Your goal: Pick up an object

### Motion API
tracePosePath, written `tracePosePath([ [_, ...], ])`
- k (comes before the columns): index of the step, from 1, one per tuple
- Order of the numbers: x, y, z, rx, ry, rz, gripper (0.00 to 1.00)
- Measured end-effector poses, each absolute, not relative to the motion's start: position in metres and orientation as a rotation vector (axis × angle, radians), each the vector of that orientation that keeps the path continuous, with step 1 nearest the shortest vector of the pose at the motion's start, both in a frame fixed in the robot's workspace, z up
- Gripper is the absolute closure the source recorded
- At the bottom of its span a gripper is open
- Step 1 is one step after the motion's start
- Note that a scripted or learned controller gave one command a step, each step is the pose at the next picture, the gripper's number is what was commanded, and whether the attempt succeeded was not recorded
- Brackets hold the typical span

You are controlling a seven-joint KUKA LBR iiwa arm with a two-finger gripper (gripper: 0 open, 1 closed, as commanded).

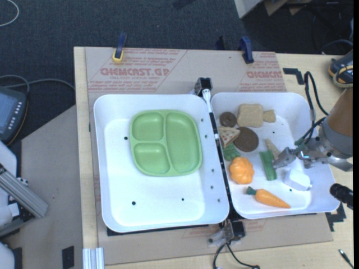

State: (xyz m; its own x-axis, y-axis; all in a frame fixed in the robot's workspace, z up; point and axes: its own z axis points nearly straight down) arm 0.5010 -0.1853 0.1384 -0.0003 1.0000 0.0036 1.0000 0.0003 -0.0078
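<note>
1. The tabletop [168, 66] is a pale board with red print, clamped at its far edge; the writing reads roughly "CHEMCAST G.P", repeated at far right where it is partly cut off.
2. Two white bins sit side by side on it. The left bin [112, 195] holds a green divided tray [166, 142].
3. The right bin [280, 102] carries the candidates for picking: toy foods.
4. The arm [342, 122] reaches in from the right, and its claw [289, 157] hangs low over the right bin's middle, just beside a green stick-shaped piece [267, 166]. Whether the claw is apart or together cannot be told; nothing visibly sits in it.
5. A tan bread-like slab [250, 115] lies at the far side, with brown discs [245, 139] near it.
6. An orange pepper-like toy [241, 170] sits near the left wall; it looks rigid, light and smooth, likely slippery across its bulge.
7. A toy carrot [269, 198] lies at the near edge; probably light, stiff plastic, best pinched across its thick middle.
</note>
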Motion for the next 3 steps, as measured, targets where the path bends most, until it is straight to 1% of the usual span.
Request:
tracePosePath([
  [1,0.5,-0.184,0.085,-2.217,-2.217,0.004,0.0],
  [2,0.501,-0.185,0.099,-2.224,-2.22,0.0,1.0],
  [3,0.503,-0.189,0.142,-2.226,-2.226,-0.002,1.0],
])
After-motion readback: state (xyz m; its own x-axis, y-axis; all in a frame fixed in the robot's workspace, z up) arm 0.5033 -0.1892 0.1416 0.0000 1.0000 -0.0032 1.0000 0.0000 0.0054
